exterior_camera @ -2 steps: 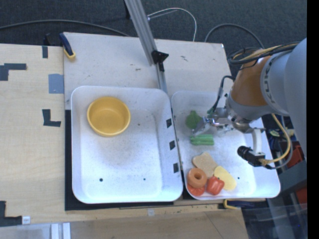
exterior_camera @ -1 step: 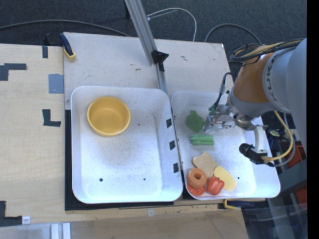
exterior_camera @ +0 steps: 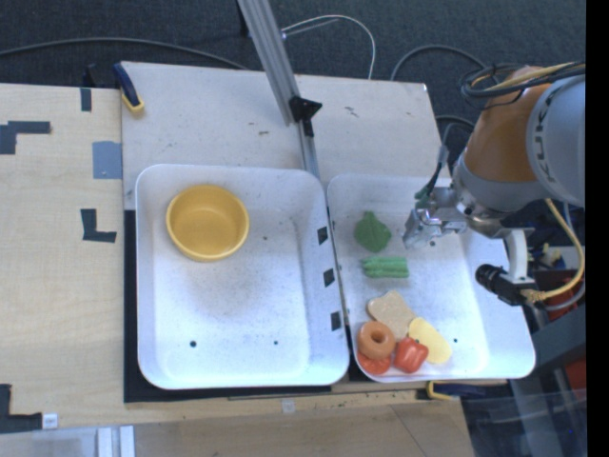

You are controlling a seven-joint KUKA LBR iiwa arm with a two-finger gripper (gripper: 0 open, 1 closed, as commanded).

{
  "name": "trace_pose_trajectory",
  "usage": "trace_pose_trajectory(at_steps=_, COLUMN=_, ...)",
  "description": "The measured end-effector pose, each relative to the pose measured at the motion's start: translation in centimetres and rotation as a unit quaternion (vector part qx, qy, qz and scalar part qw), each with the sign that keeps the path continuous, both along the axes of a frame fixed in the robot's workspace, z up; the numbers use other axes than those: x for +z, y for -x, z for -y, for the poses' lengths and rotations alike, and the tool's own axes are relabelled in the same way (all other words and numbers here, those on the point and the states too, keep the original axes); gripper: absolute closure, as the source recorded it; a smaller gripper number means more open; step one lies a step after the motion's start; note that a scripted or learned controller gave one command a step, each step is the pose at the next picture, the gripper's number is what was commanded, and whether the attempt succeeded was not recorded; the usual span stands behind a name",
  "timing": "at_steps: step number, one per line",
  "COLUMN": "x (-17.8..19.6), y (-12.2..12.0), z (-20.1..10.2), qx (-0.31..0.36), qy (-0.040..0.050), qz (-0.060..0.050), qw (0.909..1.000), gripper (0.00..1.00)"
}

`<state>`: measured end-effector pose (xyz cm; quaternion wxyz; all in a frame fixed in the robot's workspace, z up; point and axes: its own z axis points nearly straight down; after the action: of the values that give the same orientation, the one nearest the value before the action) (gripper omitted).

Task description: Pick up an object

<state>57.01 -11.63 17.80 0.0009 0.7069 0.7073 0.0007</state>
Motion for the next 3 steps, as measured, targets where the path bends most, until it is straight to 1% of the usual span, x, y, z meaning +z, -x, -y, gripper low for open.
trace_pose_trajectory(at_steps=1, x=5.8, y=-1.0, z=0.0, qx=0.001, qy=0.0005, qz=0.001, qw=1.0000, gripper=1.00)
trace_pose_trajectory(at_steps=2, x=11.0, y=-1.1, z=0.0, qx=0.001, qy=0.0004, qz=0.001, qw=1.0000, gripper=1.00)
trace_pose_trajectory(at_steps=3, x=10.2, y=-2.8, z=-5.9, qx=0.003, qy=-0.0008, qz=-0.002, qw=1.0000, gripper=1.00)
